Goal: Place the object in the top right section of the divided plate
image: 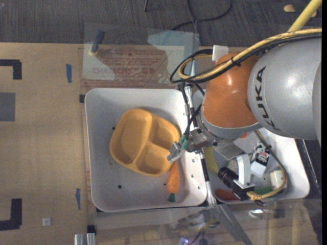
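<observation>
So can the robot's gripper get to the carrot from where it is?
Probably yes. The gripper hangs just above the carrot, which lies in the open on the left bin floor beside the yellow plate. Nothing sits on top of it, though the bin's wall is close.

You are looking at a divided plate of smooth, matt yellow plastic, lying in a white bin of slightly glossy plastic. The carrot is showing a smooth orange plastic skin. The arm is gleaming, glossy grey and orange. The bench is looking like matt wood.
</observation>
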Controlling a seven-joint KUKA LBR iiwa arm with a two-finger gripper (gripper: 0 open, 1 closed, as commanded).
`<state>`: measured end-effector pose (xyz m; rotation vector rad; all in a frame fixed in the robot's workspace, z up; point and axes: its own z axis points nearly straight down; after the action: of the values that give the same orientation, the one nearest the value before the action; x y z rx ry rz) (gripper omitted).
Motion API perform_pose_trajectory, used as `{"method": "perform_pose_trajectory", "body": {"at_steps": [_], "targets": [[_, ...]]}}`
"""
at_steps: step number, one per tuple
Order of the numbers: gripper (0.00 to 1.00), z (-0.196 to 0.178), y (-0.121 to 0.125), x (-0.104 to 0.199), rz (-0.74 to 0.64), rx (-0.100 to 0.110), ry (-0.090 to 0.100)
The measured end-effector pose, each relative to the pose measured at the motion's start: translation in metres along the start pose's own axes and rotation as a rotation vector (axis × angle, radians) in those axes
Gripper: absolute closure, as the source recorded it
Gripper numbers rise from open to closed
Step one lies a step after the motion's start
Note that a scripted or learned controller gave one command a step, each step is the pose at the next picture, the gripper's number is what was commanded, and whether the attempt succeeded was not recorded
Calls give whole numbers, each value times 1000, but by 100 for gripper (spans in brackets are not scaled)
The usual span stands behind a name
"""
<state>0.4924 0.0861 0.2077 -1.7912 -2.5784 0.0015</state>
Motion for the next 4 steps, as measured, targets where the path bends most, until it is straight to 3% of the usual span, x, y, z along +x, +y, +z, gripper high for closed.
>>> {"method": "perform_pose_trajectory", "body": {"at_steps": [1,2,3,4], "targets": [[0,-57,67,105,179,-2,-1],[0,-168,60,94,4,-3,-2],[0,-213,29,119,92,-3,-2],[100,-223,30,122,85,-4,-2]]}}
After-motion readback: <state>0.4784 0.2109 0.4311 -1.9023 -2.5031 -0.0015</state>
